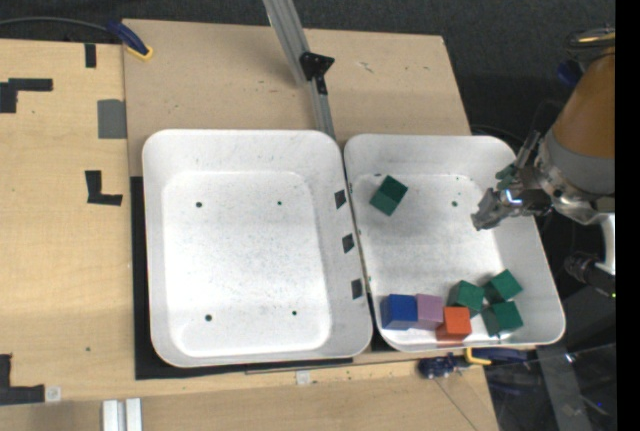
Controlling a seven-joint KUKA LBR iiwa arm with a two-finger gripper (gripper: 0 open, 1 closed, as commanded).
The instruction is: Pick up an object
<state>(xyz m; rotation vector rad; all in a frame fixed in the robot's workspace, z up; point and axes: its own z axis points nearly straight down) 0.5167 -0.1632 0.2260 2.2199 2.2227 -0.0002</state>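
Note:
In the right bin (440,151) a green block (388,194) lies alone near the upper left. Along the bin's front edge sit a blue block (400,310), a lilac block (429,309), an orange block (456,322) and three green blocks (490,299) in a cluster. My gripper (492,210) hangs over the bin's right side, well right of the lone green block and above the cluster. Nothing shows between its fingers.
The left bin (245,244) lies beside the right one. A slanted metal pole (283,4) rises behind the bins. The arm's orange band (590,109) stands at the right edge. Black tape marks (96,186) lie on the wooden bench at left.

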